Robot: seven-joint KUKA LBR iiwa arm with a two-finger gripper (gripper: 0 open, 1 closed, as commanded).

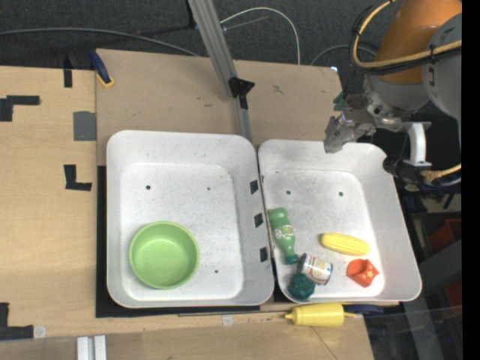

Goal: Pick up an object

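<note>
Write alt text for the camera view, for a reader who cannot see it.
A robot arm's end effector hovers over the far rim of the right bin, which holds a green bottle, a yellow corn cob, a red object and a small can. The left bin holds a green bowl.

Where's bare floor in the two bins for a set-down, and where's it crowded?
Left bin: bare everywhere but its near-left corner, where the green bowl sits. Right bin: the far half is bare, below the gripper. Its near half is crowded: green bottle, can, yellow corn, red piece.
</note>
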